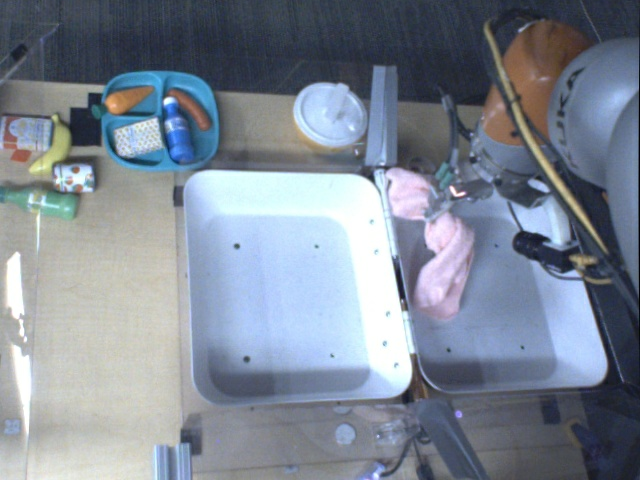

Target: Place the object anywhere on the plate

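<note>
Clearly, one pink cloth point(440, 258) lies along the right bin's point(560, 368) left edge, its upper part pinched by the tool point(447, 196). Two white bins sit on the surface point(90, 368); the left bin point(290, 368) beside it.

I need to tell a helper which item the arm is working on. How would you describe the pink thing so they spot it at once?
Find the right-hand white bin, the one the grey arm reaches into. Along its left wall lies a pink cloth, soft and crumpled, stretching from the bin's top corner downward, with the gripper at its upper part. It is the sole pink, limp item there.
</note>
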You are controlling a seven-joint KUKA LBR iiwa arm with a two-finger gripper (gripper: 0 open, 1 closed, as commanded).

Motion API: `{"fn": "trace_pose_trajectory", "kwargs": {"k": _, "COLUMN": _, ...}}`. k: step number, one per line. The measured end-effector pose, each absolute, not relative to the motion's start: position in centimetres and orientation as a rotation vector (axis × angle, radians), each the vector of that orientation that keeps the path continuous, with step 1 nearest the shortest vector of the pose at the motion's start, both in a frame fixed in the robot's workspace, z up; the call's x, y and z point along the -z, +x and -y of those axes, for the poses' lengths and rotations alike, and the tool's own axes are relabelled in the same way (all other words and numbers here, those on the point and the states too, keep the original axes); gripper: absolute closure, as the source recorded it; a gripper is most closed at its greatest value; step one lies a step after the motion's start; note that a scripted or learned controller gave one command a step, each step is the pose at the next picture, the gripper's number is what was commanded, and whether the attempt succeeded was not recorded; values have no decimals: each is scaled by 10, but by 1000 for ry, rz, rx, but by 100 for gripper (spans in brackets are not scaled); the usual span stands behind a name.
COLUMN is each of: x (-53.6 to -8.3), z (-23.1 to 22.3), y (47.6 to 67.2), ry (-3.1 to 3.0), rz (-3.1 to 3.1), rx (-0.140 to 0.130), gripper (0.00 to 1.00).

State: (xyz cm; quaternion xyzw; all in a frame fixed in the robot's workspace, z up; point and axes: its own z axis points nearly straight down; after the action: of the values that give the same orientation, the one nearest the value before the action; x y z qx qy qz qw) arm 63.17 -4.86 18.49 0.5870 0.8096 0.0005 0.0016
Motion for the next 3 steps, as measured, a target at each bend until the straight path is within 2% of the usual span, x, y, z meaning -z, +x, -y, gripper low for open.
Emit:
{"fn": "trace_pose_trajectory", "kwargs": {"k": 1, "x": -225, "z": 47, "y": 633, "ry": 1832, "rz": -2547, "rx": -4, "gripper": 100}}
{"fn": "trace_pose_trajectory", "kwargs": {"k": 2, "x": -217, "z": -4, "y": 624, "ry": 1286, "rz": -2864, "rx": -2, "gripper": 100}}
{"fn": "trace_pose_trajectory", "kwargs": {"k": 3, "x": -229, "z": -52, "y": 607, "ry": 685, "rz": -3062, "rx": -4, "gripper": 100}}
